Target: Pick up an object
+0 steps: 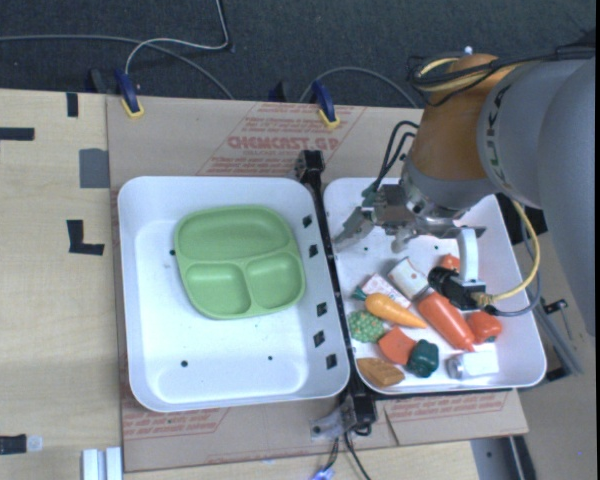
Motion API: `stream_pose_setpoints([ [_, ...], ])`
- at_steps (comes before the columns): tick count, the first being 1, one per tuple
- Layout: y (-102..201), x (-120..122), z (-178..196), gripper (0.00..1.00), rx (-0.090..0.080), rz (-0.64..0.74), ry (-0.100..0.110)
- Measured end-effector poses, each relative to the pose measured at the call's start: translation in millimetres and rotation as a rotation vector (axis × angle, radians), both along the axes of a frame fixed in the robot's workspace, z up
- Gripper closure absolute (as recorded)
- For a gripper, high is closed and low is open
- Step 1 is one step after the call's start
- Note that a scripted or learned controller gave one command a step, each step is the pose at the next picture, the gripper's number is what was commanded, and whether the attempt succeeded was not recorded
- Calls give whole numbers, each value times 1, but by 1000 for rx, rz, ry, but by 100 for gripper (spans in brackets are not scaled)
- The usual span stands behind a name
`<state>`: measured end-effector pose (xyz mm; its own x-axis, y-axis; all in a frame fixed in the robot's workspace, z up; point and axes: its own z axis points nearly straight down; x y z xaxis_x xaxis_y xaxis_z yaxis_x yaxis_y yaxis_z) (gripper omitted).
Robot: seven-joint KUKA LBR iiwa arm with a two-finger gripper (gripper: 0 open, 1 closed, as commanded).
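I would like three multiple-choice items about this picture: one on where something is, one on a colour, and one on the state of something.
1. Where does the divided plate lie?
A. In the left bin
B. In the right bin
C. On the cardboard outside both bins

2. What colour is the divided plate?
A. White
B. Green
C. Orange

3. How does the divided plate lie?
A. Upside down
B. Standing on its edge
C. Flat, compartments facing up

Answers: 1 A, it rests on the left bin's floor. 2 B, it is light green against white. 3 C, all three compartments show from above.
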<state>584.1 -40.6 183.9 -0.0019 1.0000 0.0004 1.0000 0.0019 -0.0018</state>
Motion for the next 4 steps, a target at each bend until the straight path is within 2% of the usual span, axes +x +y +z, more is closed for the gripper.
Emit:
stream_pose_setpoints([
  [1,-56,46,-71,0,-2,-3,4],
  [2,-71,-7,-98,0,-1,-1,-3],
  [3,-105,44,-97,0,-2,0,-8],
  [4,-140,27,6,0,-4,-1,-6],
])
